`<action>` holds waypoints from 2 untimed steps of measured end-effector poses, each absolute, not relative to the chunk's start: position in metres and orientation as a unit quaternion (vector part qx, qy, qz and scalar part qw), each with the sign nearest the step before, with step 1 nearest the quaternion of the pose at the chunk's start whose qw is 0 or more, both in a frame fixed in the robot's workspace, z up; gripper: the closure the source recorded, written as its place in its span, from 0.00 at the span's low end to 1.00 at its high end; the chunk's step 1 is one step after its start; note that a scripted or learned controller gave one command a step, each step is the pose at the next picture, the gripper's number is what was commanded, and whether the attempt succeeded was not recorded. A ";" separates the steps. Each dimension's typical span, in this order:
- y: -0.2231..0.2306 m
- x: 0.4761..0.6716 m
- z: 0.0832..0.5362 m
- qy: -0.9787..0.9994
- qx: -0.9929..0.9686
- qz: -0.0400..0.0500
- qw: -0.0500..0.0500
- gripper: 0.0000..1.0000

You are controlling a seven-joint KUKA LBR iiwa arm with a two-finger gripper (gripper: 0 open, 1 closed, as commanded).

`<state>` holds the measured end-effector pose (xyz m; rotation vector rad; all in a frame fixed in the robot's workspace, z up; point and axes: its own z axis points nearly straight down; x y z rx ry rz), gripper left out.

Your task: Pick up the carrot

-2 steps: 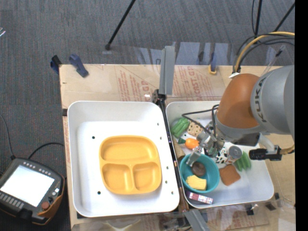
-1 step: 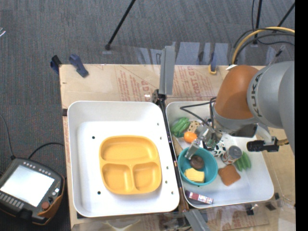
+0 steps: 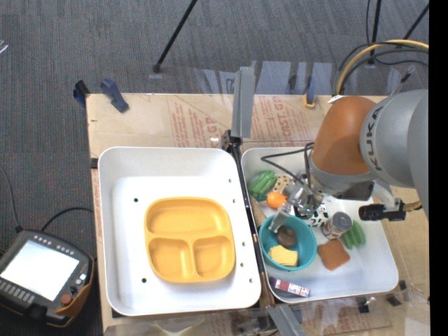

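A single fixed camera hangs above the tabletop (image 3: pixel 175 117) and looks down at a slant, far enough back to take in both white bins, the left bin (image 3: pixel 119 187) and the right bin (image 3: pixel 378 257), along with a strip of grey carpet (image 3: pixel 84 33) beyond the far edge. The bins sit in the lower half of the frame, the tabletop's far edge near mid-height. The arm (image 3: pixel 378 145) enters from the right side, looming large over the right bin.

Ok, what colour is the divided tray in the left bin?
Yellow. The divided tray shows plainly in the camera view, lying in the white left bin.
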<state>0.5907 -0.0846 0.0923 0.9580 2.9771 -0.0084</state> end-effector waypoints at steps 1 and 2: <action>-0.088 0.577 0.093 0.934 0.357 -0.002 0.010 0.00; -0.090 0.596 0.092 0.938 0.347 -0.003 0.005 0.00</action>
